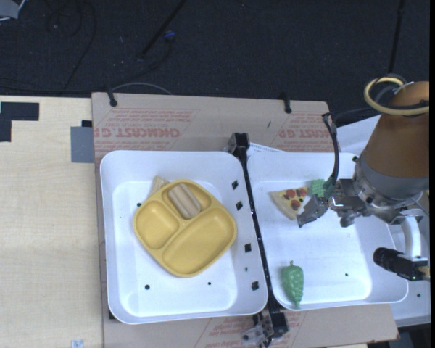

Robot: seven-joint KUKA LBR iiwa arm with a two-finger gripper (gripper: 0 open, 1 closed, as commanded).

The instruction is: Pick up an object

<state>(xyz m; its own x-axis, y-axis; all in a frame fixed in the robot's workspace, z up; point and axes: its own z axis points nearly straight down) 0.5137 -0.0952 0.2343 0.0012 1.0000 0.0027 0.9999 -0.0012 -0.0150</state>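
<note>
Pizza slice (291,200) sits near the right bin's (348,285) far edge, so we'd drop the gripper (326,212), jaws spread and holding nothing, squarely over it before closing.

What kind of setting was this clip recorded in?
Most likely a robotics lab bench for grasping trials. A robot arm reaches over two white bins on a cardboard sheet. The bins hold toy food, such as a pizza slice, and loose cables lie on dark flooring behind.

glossy white plastic bins (123,194), smooth yellow plastic plate (203,241), matt brown cardboard (203,122) beneath, pale wood bench (36,230).
</note>
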